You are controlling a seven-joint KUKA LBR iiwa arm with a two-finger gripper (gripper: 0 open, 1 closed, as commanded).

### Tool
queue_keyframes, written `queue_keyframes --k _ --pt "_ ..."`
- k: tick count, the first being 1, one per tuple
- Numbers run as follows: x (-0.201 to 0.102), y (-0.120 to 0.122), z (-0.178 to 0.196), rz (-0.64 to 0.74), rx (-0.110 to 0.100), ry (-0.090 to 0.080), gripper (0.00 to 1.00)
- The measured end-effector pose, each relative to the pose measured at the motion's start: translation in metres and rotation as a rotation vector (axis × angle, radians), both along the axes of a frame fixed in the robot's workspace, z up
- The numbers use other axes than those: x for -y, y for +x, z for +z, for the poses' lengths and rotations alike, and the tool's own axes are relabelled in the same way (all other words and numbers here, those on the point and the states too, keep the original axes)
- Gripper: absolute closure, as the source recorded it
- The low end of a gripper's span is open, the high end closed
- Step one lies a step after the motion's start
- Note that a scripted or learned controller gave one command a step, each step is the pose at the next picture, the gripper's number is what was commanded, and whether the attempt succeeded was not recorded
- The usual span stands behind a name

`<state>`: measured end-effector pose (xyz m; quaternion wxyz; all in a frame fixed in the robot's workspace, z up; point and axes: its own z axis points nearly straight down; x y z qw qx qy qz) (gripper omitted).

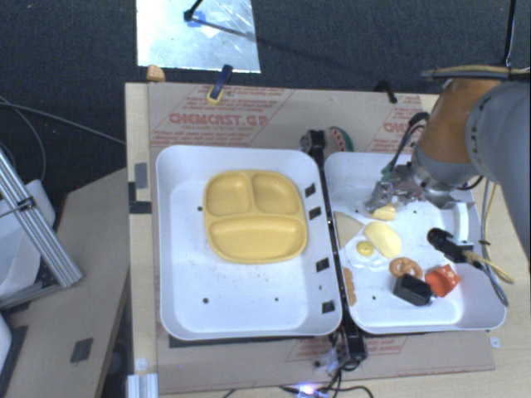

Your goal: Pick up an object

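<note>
Camera view: my gripper [383, 199] low in right bin [465, 313], over small pale yellow piece [384, 213] — finger state cannot tell. Risk: piece lies flat, may slide out instead of lifting. Crowding nearby: yellow oval [382, 239], fried egg [365, 252], pretzel [405, 267], black block [411, 289], orange piece [442, 279]. Left bin [178, 305] carries yellow divided plate [254, 216] — well apart.

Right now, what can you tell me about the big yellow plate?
The plate is a pale yellow tray that looks like smooth plastic, with rounded corners. Raised ridges split it into three parts: two small ones at the far side and one wide one at the near side. All three look bare. It lies flat, slightly turned, near the middle of the left bin, resting on the bin's floor. Nothing else touches it.
</note>
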<state>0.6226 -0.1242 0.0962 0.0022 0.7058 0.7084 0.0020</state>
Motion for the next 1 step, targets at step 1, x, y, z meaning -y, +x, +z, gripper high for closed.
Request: queue_keyframes --k 1 --pt "-0.0607 -0.0169 0.1495 0.007 0.012 0.002 1.00"
